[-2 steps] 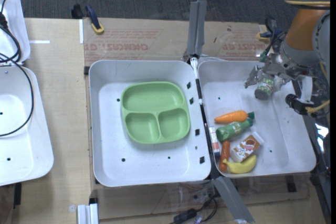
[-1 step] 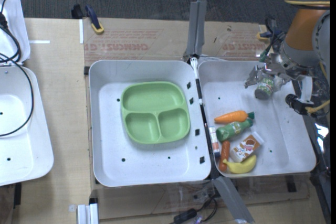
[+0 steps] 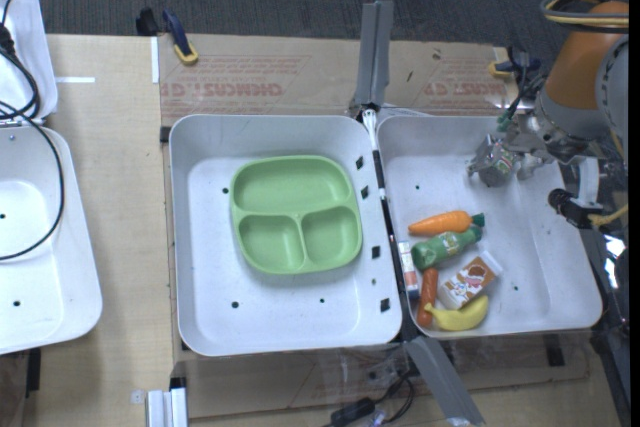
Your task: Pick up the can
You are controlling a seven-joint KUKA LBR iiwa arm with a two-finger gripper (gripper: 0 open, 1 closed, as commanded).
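while one green tray (image 3: 296, 213) fills the left bin (image 3: 190, 245), the end effector (image 3: 497, 160) pinches one can (image 3: 490, 167).

carrot (image 3: 441, 223), bottle (image 3: 446, 245), banana (image 3: 461, 315) crowd right bin (image 3: 545, 260)

We see a cardboard-covered bench (image 3: 110, 215) with two white bins side by side, touching at a grey divider (image 3: 376, 55). Left bin (image 3: 200, 315) and right bin (image 3: 560, 285) both sit flat on it. A blue-yellow clamp (image 3: 178, 37) sits at the far edge, left of the bins; another white tub (image 3: 40, 295) sits at far left
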